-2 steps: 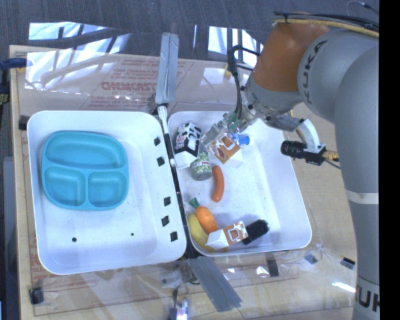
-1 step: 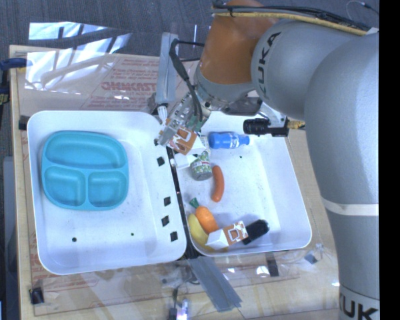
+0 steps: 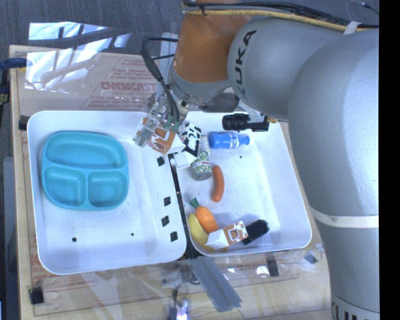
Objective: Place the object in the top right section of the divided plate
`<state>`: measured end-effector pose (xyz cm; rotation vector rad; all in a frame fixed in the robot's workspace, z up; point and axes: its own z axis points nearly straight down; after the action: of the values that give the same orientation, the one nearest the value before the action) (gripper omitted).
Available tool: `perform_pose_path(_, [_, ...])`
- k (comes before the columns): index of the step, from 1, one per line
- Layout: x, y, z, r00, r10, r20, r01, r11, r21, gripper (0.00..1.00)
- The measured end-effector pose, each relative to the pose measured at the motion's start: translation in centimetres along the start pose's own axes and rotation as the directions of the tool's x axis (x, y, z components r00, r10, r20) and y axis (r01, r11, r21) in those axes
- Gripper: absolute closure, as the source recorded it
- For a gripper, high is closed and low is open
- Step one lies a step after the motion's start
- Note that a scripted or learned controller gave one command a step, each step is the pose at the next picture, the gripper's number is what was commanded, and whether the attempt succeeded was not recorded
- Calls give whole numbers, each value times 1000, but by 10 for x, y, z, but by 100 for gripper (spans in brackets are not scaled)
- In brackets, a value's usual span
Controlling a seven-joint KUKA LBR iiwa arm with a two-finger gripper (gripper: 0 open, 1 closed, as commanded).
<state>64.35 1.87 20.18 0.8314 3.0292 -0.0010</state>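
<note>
claw [image 3: 155, 131] poised over the left bin's [image 3: 37, 179] right edge, seemingly pinching a small orange-and-white item [image 3: 162, 137], though hard to tell; plate [image 3: 85, 169] off at 8 o'clock, target section farther.

Robotics laboratory bench: a large grey industrial arm [image 3: 307, 72] with exposed cables [image 3: 267, 9] reaches over two white bins [image 3: 37, 179] taped to a board, above grey carpet [image 3: 87, 5].
</note>
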Motion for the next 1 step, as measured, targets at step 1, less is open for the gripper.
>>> perform_pose_path(1, [42,75,2,997,73,1,-73,997,0,100])
